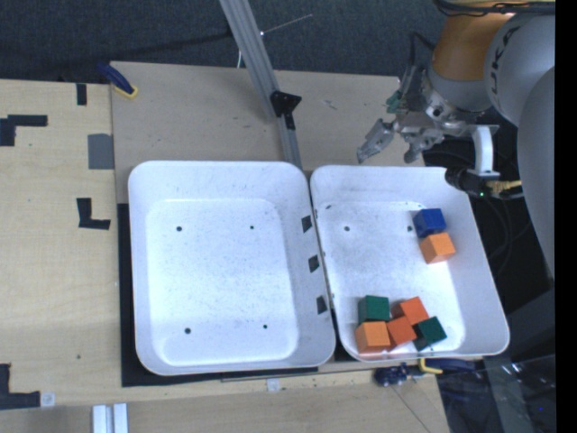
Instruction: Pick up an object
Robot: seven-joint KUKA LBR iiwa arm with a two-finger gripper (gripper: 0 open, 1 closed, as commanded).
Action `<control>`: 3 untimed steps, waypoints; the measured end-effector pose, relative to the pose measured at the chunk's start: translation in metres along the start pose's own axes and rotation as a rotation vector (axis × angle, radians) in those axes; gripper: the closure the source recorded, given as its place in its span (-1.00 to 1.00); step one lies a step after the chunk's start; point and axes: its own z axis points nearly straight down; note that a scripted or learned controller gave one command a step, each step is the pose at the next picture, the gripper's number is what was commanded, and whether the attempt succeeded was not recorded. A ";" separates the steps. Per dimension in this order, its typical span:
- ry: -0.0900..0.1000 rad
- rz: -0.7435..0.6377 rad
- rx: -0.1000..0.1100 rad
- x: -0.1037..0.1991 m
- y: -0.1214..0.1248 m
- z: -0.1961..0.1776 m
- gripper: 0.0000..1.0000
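My gripper hangs above the far rim of the right bin, fingers spread apart and nothing between them. Inside that bin, a blue cube sits against an orange cube near the right wall. At the near end lies a cluster: a green cube, an orange cube, another orange cube, a red-orange cube and a dark green cube. The gripper is well behind all of them.
The left bin lies beside the right one, their rims meeting at the middle. A slanted metal bar rises from behind the bins. The arm's orange band and grey body occupy the upper right.
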 end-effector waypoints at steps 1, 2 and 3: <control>-0.001 0.001 0.000 0.000 0.000 0.000 -1.00; 0.000 0.000 0.006 0.004 -0.006 0.063 -1.00; 0.000 0.000 0.005 0.010 -0.002 0.111 -1.00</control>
